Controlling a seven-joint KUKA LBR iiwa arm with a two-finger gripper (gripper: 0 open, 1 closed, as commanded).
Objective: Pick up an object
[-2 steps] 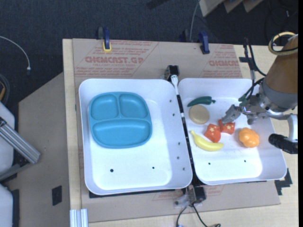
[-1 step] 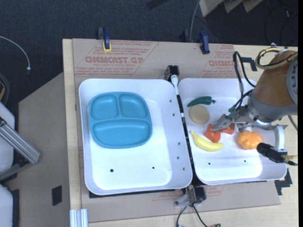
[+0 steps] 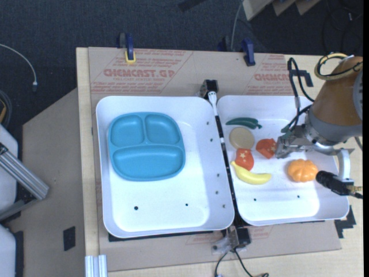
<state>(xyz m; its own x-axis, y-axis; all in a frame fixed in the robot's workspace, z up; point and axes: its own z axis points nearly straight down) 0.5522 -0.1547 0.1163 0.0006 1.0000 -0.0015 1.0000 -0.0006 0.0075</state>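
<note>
The gripper (image 3: 283, 148) hangs low inside the right bin (image 3: 277, 209), and whether it is apart or together cannot be told. A tomato (image 3: 266, 148) lies just beside it at nine o'clock. An orange (image 3: 302, 170) sits near it at five o'clock. Farther toward nine o'clock lie a beige disc (image 3: 241, 137), a red piece (image 3: 245, 158) and a banana (image 3: 251, 176). A green pepper (image 3: 244, 122) lies at ten o'clock. The left bin (image 3: 155, 212) holds a blue tray (image 3: 147, 146).

I see dark blue-grey carpet (image 3: 86, 16) around the bench. A brown protective board (image 3: 173, 68) covers the benchtop, held by two blue clamps (image 3: 128, 44) along its far edge.
</note>
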